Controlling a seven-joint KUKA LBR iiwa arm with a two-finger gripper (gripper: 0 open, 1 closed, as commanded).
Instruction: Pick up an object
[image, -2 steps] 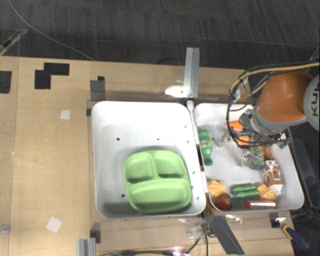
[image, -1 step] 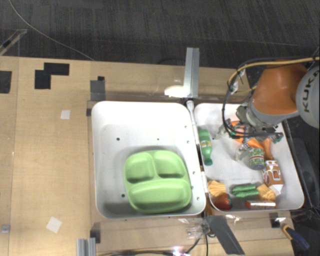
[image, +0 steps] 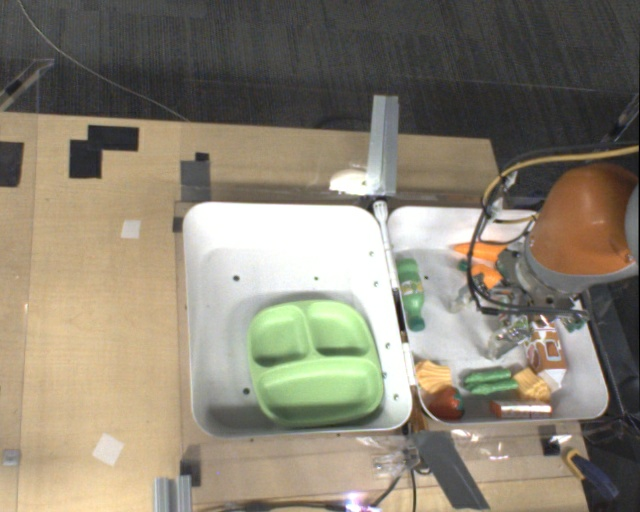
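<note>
The right bin (image: 440, 262) holds several small toy foods. A green bottle (image: 408, 292) lies along its left wall, and an orange carrot-like piece (image: 478, 252) lies at the back, partly under the arm. Along the front lie a yellow ridged piece (image: 432, 375), a red round piece (image: 447, 404), a green pickle-like piece (image: 487, 380), a yellow chunk (image: 530, 383) and a red and white packet (image: 546, 352). My gripper (image: 507, 332) hangs low over the right half of this bin, just left of the packet. The orange-banded wrist (image: 590, 222) hides much of it.
The left bin (image: 215, 250) holds a green divided plate (image: 315, 360) toward its front. A metal post (image: 383, 145) stands behind the wall between the bins. Cables run around the wrist. Wooden bench surface lies to the left.
</note>
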